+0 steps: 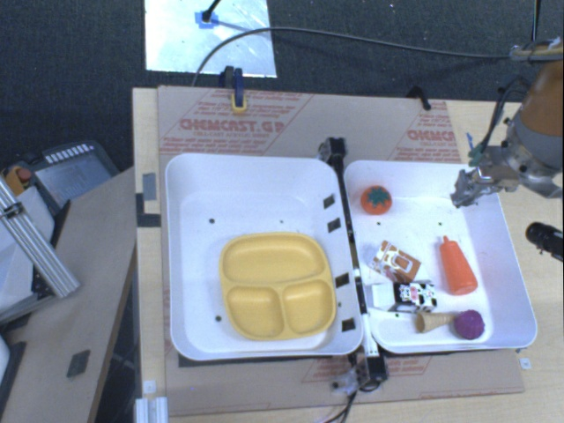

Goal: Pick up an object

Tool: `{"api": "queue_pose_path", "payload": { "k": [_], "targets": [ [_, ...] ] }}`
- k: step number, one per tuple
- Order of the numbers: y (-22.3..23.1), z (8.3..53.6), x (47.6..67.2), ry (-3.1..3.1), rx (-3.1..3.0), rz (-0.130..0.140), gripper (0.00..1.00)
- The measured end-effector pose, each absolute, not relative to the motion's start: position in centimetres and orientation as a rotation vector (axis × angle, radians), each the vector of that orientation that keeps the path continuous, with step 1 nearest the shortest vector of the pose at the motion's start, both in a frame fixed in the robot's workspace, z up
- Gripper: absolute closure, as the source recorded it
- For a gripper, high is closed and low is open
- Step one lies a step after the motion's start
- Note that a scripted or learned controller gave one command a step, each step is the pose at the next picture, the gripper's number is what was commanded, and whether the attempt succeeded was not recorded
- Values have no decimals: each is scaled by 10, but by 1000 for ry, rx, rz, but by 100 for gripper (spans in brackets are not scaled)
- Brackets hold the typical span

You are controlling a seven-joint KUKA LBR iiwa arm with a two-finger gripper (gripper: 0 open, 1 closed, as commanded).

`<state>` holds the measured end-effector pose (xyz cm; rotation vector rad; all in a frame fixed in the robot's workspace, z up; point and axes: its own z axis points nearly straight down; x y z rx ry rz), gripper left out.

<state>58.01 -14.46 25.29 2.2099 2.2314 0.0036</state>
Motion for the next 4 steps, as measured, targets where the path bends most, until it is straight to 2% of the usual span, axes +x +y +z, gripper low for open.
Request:
{"api": "queue_pose_path", "payload": {
  "k": [3,4],
  "targets": [
    [0,240,594,2228,2212,3,100],
    [58,244,606,2232,2210,6,100]
  ]
}}
